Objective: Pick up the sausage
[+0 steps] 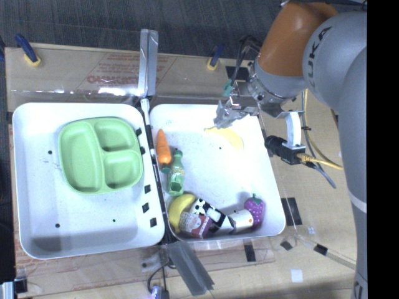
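The right bin (212,161) is taken as the landmark. The hand (225,118) is seen over that bin's far edge, towards its far right corner, carried by the grey arm (330,55) that reaches in from beyond the bin's right wall. Whether the hand is open or closed cannot be told, as it is small and cluttered with cables, and nothing is seen held in it. A flat pale yellow piece (232,139) is seen on the bin floor just on the near side of the hand.

The sausage (194,228) is taken to be the dark reddish-brown piece in the bin's near left corner, though it is partly covered and hard to make out. It is overlapped by a black-and-white toy (202,213) and touched by a yellow fruit (179,207) on its left. Further along the bin's near wall, a white cup (242,218) and a purple grape bunch (255,208) are found. Along the bin's left wall, a carrot (163,147) and a green bottle (176,174) are laid end to end.

To the left of the right bin, the left bin (37,185) is set on the bench (62,67), and a green divided plate (100,154) is held in it.
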Tool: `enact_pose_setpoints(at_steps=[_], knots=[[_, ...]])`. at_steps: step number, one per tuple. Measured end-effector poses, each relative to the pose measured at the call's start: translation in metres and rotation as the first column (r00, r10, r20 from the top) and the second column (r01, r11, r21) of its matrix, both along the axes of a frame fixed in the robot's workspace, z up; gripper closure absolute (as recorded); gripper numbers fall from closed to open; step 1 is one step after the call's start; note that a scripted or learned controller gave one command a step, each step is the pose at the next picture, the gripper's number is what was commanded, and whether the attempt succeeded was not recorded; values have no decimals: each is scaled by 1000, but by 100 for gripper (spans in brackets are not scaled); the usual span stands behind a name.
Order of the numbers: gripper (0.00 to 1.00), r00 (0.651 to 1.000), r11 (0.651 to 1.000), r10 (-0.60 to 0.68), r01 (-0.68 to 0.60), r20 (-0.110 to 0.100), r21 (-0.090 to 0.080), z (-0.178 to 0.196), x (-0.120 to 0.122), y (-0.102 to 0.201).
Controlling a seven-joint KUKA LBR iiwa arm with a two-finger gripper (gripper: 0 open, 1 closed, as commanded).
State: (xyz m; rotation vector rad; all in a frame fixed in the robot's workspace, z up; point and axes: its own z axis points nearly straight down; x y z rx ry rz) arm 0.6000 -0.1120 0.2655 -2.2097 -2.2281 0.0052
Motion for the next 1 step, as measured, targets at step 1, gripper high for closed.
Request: enact_pose_setpoints(at_steps=[1], knots=[[0, 988, 988, 157, -157, 2, 0, 20, -64, -21]])
